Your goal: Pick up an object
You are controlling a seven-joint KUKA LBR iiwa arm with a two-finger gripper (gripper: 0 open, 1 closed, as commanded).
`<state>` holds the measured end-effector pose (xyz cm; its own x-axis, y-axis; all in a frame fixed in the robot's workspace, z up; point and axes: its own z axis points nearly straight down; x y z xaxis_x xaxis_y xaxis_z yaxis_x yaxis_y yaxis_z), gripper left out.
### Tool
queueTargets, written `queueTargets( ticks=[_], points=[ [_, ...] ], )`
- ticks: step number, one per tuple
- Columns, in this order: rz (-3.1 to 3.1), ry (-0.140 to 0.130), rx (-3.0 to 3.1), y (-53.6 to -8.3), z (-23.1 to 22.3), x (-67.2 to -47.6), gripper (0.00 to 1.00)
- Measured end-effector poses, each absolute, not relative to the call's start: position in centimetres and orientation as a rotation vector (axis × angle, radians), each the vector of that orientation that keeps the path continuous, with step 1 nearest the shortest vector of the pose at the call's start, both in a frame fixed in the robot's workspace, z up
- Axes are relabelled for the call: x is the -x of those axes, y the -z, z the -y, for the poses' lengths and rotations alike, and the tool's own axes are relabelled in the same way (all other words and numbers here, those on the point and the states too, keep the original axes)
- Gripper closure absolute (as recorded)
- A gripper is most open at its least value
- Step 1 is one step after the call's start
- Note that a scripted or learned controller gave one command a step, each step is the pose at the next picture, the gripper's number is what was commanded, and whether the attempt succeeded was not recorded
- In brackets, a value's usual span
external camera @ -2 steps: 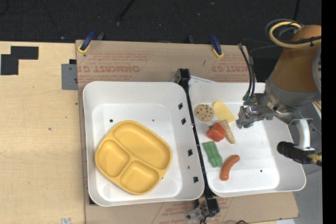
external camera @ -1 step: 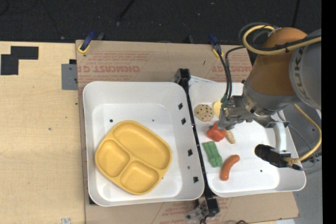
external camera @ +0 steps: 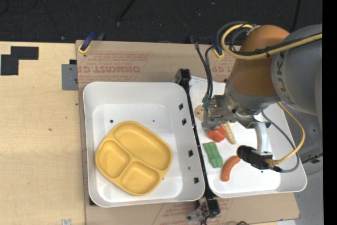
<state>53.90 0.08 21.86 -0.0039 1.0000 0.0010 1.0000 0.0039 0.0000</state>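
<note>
- Two glossy white bins sit side by side: the left bin (external camera: 95, 113) carries a smooth yellow divided plate (external camera: 134, 157).
- In the right bin (external camera: 292, 179), the metal hand (external camera: 213, 118) hovers over a red piece (external camera: 216, 135), near a ribbed green block (external camera: 213, 155) and a curved orange sausage (external camera: 229, 167); its grip cannot be told.

Both white bins (external camera: 134, 96) look like smooth, slightly glossy plastic. The yellow divided tray (external camera: 133, 157) is matt plastic. Beneath lies printed brown cardboard (external camera: 137, 63) on pale wood (external camera: 37, 134).

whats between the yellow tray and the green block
In the camera view, the black divider where the two bins meet lies between the yellow tray and the green block, plus bare white bin floor.
</note>
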Motion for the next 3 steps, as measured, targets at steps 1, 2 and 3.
queueTargets(
  ticks=[1, 2, 3],
  points=[
    [2.225, 0.001, 2.217, -23.1, -5.2, -53.5, 1.0],
    [2.225, -0.001, 2.218, -23.0, -10.5, -53.8, 1.0],
    [2.222, -0.002, 2.22, -23.0, -10.3, -53.8, 0.0]
  ],
)
